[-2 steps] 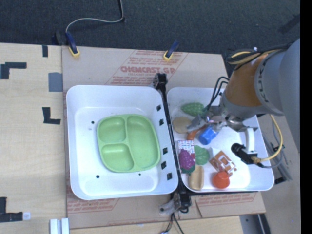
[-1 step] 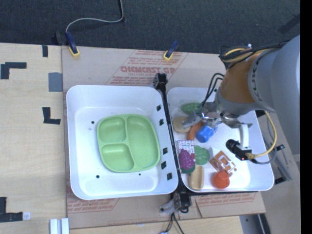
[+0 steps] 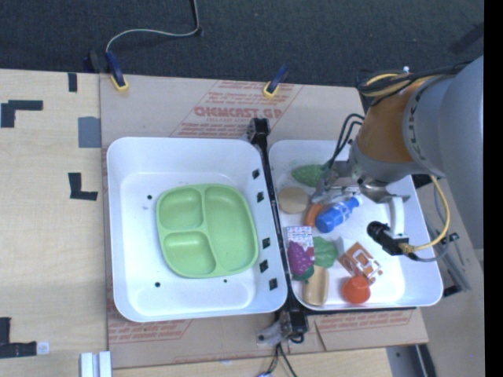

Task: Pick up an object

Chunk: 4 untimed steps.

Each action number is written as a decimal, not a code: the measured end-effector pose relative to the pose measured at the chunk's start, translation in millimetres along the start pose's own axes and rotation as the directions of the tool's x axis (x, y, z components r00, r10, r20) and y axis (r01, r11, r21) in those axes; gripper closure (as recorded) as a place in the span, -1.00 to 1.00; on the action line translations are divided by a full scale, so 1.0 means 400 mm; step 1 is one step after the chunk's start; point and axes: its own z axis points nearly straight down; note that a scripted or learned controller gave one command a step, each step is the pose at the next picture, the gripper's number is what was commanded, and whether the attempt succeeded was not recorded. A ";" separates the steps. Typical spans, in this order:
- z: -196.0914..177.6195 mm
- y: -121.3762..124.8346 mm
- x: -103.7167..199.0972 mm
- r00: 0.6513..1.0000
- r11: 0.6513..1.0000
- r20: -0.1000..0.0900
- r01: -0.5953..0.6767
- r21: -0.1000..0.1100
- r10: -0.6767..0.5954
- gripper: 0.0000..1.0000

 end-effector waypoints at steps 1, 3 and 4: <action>0.001 -0.001 0.000 1.000 1.000 0.000 0.000 0.001 0.000 -1.00; 0.046 -0.006 0.029 1.000 0.999 -0.011 -0.004 0.046 0.004 1.00; -0.183 -0.076 0.194 1.000 0.999 -0.013 -0.002 0.048 0.003 1.00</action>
